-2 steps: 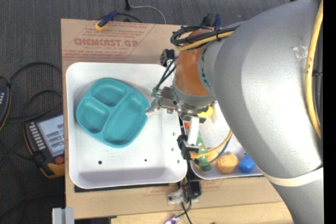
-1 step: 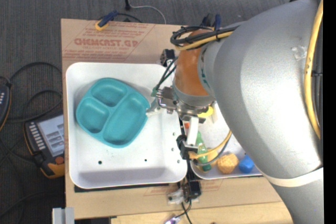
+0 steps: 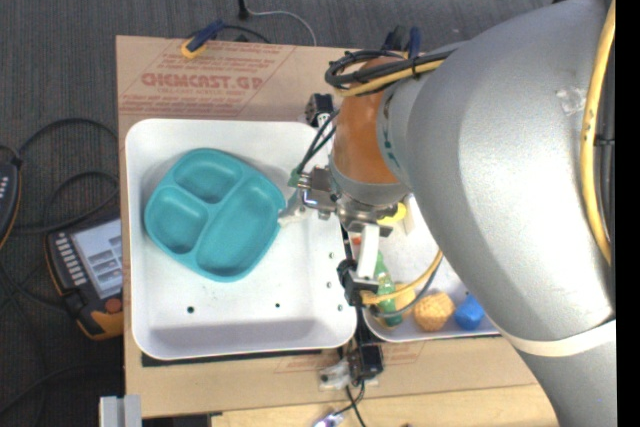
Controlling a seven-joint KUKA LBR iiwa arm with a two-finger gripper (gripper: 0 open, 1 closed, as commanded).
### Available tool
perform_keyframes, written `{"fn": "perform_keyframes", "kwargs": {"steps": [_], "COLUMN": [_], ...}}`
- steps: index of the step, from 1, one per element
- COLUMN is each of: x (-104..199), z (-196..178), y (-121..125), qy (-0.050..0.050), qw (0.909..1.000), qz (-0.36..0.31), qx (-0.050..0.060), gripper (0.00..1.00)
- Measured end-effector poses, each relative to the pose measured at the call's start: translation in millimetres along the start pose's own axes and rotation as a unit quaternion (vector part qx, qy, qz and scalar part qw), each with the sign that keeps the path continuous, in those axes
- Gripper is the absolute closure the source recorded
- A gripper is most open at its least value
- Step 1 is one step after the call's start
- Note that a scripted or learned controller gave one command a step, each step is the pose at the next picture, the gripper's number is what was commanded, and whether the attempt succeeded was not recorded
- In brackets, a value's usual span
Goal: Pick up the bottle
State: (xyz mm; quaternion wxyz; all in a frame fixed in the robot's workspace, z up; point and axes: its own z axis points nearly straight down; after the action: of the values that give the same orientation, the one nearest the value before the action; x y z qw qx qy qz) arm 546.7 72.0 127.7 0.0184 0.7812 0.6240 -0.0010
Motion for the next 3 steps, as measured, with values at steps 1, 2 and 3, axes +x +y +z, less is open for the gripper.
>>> {"fn": "perform_keyframes", "kwargs": {"steps": [1,2,3], "x": [0.3,0.6,32.5], "z": [0.1,0.1,-1.6], "y": [0.2,0.5,-20.0], "qy": [0.0,0.0,0.016], "qw": [0.9999,0.9997,0.9996], "qz": [0.01,0.024,0.016], "qx": [-0.001,-0.002,0.017], "gripper": [0.0,0.0,0.0]}}
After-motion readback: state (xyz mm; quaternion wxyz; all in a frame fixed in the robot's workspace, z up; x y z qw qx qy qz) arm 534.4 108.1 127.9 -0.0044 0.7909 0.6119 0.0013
